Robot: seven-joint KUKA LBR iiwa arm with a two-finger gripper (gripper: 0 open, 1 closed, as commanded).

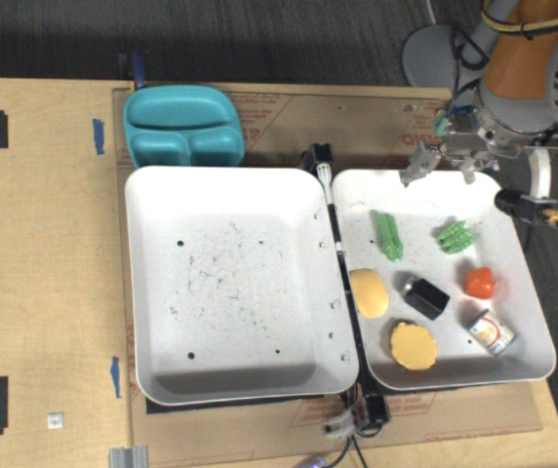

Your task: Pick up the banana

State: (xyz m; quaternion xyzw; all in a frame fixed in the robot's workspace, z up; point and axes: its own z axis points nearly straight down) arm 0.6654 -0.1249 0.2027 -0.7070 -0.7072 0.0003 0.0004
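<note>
Above the far rim of the right bin (542, 359) the tool (445, 164) is seen, carried by the grey arm (528, 57) with its orange band, which reaches in from the right. Its two fingers are spread apart, with nothing between them, so nothing is held. No clearly banana-shaped thing can be made out; the likeliest candidate is judged to be the rounded yellow piece (369, 293) lying at the left side of the right bin, just beside the clip-lined seam between the two bins (its curve is too foreshortened for certainty). A second yellow item, a flat round disc (414, 346), is seen nearer the front edge. Between them a black block (425, 297) is set, and a green pod (388, 235), a green leafy piece (456, 236), a red tomato-like ball (480, 283) and a small can (492, 333) are scattered across the same bin. A teal tray (183, 125) rests on the desk beyond the left bin (152, 261).

The step in hand is judged to be the approach: no grasp has been made. For the next move the tool would have to be carried forward and leftward over the yellow piece, then lowered with the fingers astride it and kept clear of the black block and the bin wall.
</note>
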